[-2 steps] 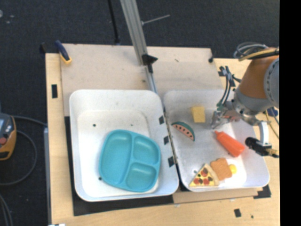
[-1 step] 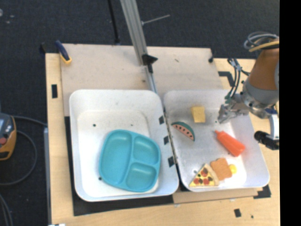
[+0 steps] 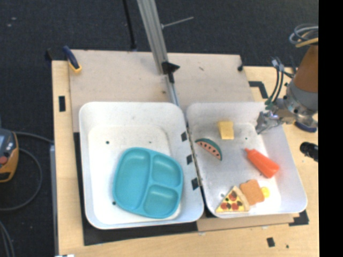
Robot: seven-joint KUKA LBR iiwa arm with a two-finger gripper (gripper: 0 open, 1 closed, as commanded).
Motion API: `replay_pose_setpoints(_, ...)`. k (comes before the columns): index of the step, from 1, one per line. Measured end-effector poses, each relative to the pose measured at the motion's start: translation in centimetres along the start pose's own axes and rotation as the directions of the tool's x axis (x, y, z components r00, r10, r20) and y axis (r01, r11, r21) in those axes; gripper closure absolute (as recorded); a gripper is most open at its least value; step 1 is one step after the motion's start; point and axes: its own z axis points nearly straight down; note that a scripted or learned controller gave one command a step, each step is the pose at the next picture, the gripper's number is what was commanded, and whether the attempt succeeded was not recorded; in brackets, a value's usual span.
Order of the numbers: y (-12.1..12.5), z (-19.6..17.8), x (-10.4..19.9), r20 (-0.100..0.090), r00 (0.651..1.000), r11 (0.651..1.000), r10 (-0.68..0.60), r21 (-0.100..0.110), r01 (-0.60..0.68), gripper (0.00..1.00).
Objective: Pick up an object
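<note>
We see even, fairly bright light from overhead, washing the two white bins nearly flat, with only thin soft shadows at their rims. Around the tabletop the floor falls dark, and the whole picture is slightly soft and grainy.

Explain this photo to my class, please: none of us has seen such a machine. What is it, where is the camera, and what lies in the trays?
One camera looks down at a slant on a wooden bench with two shallow white bins. The grey and orange robot arm reaches in from the right; its tool hangs over the right bin's far edge, with nothing seen in it. That bin holds toy food: a yellow block, a watermelon slice, an orange carrot, a pizza slice and a toast piece. The left bin holds a blue divided plate.
</note>
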Motion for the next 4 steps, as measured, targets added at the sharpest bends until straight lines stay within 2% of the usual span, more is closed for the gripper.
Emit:
replay_pose_setpoints(1,0.5,-5.1,-1.1,0.001,1.000,1.000,-0.002,0.000,0.002,1.00)
replay_pose_setpoints(2,1.8,-4.6,4.3,-0.003,1.000,1.000,-0.007,0.005,0.007,1.00)
replay_pose_setpoints(4,2.4,-6.1,14.9,-0.004,1.000,1.000,-0.009,0.004,0.009,1.00)
